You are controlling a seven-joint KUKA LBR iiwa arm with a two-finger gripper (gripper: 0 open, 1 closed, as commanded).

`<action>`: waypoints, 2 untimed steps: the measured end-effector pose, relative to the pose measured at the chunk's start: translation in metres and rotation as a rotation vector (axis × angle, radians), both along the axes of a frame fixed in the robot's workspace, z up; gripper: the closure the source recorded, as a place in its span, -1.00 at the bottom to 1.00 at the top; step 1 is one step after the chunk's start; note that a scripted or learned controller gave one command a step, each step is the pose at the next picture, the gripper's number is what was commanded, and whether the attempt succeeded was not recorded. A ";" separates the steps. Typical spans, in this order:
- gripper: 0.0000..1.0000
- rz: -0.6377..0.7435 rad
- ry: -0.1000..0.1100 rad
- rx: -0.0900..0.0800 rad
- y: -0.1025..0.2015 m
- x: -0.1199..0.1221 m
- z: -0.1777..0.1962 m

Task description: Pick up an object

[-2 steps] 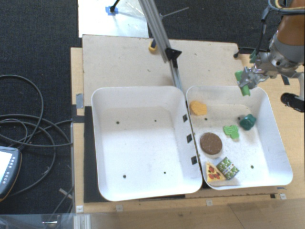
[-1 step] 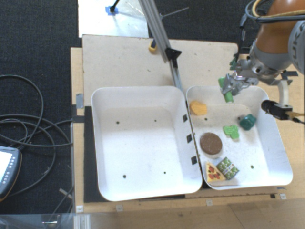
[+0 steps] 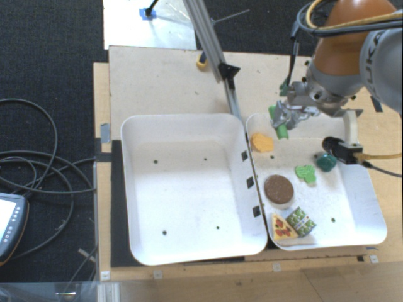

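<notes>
Tool [image 3: 281, 123]: clenched on a green piece [image 3: 278, 122], lifted clear for carrying.
Below-left: orange piece [image 3: 262, 143], untouched.

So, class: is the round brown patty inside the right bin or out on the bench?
Inside. The brown patty lies flat on the right bin floor, near its left wall, within the rim.

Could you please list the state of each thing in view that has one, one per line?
Two-finger gripper: over the right white bin's far end, a green piece at its fingertips.
Orange-yellow lump: lying loose.
Brown round patty: flat.
Green leaf-shaped piece: lying loose.
Pizza-slice toy: flat.
Left white bin: resting level.
</notes>
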State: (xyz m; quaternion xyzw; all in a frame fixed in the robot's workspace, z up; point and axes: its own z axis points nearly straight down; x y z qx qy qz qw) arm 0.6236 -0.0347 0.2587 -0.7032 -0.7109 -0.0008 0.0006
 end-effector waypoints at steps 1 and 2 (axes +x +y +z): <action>1.00 0.000 0.000 0.001 0.054 -0.014 0.005; 1.00 0.000 0.002 0.000 0.103 -0.027 -0.012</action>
